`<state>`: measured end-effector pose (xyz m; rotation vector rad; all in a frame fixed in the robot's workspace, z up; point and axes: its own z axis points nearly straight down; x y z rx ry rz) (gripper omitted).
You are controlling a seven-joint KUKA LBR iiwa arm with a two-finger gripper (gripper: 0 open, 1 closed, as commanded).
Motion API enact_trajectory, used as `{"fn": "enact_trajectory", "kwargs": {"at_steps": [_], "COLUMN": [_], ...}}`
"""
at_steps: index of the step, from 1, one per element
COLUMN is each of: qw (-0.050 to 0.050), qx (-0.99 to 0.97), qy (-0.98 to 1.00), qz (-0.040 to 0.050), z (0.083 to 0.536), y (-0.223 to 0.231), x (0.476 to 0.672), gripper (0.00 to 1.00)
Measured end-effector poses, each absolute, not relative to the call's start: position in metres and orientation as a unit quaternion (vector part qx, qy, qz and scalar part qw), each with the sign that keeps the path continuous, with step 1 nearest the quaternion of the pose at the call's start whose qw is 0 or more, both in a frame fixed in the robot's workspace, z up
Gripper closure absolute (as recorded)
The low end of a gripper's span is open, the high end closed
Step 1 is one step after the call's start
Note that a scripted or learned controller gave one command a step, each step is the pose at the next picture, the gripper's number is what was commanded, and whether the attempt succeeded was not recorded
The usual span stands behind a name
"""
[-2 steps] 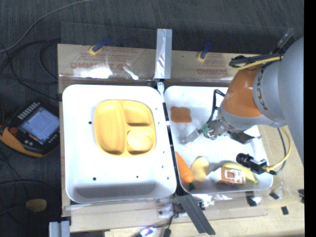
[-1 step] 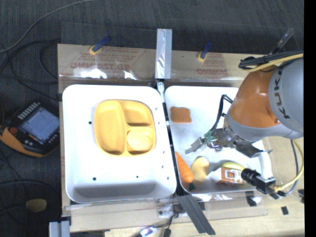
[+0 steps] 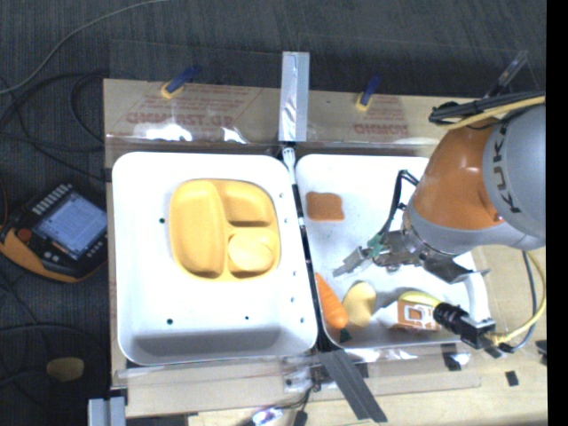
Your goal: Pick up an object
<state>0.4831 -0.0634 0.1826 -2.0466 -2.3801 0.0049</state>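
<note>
My gripper [image 3: 353, 265] hangs over the middle of the right bin [image 3: 355, 177], its two grey fingers spread open and pointing left with nothing between them. Just below it lies a pale yellow rounded fruit [image 3: 358, 301], and an orange carrot [image 3: 331, 303] rests against the bin's left wall beside it. An orange and white packet [image 3: 415, 313] lies at the bin's front right, partly under the wrist. A brown square piece [image 3: 325, 206] sits apart near the back left of this bin.
The left bin [image 3: 142, 264] holds a yellow divided tray [image 3: 224, 227]. A metal strip [image 3: 295, 96] stands at the back between the bins. A handheld pendant [image 3: 58, 231] lies on the floor to the left.
</note>
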Motion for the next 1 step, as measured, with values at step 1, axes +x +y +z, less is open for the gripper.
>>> {"fn": "enact_trajectory", "kwargs": {"at_steps": [1], "qw": [-0.006], "qx": [-0.613], "qy": [-0.790], "qz": [-0.0010], "z": [0.0917], "y": [-0.1031], "x": [0.4868], "gripper": [0.00]}}
